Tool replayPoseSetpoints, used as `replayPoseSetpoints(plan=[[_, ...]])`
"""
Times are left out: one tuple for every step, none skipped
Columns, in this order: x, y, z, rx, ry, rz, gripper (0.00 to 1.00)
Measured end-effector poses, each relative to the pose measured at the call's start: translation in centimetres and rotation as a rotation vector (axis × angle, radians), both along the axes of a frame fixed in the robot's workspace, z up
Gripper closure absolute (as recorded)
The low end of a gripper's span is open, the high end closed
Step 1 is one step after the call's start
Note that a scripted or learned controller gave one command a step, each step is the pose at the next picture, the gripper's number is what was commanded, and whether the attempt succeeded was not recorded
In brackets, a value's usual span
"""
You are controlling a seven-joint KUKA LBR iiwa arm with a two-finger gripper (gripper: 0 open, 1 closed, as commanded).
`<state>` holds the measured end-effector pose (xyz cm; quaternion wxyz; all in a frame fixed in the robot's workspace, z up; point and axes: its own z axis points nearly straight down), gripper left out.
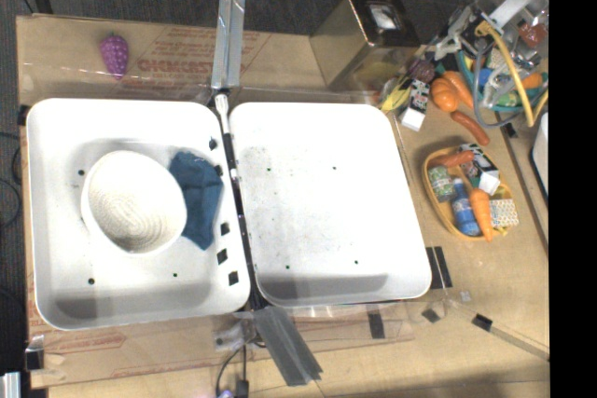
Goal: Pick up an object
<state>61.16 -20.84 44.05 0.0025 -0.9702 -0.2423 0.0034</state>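
Observation:
In the left bin (56, 294) lies a round white woven object like a hat or bowl (135, 200). A crumpled blue cloth (198, 196) rests against its right side, near the divider between the bins. The right bin (322, 200) has a bare white floor with small dark specks.
A purple grape-like toy (115, 54) lies on the cardboard behind the left bin. A brown box (366, 37) stands behind the right bin. To the right sit a yellow basket of small toys (466, 191) and a heap of toys and cables (476, 79).

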Motion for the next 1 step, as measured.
replayPoseSetpoints(plan=[[3.84, 0.04, 0.05, -0.002, -0.004, -0.131, 0.0]])
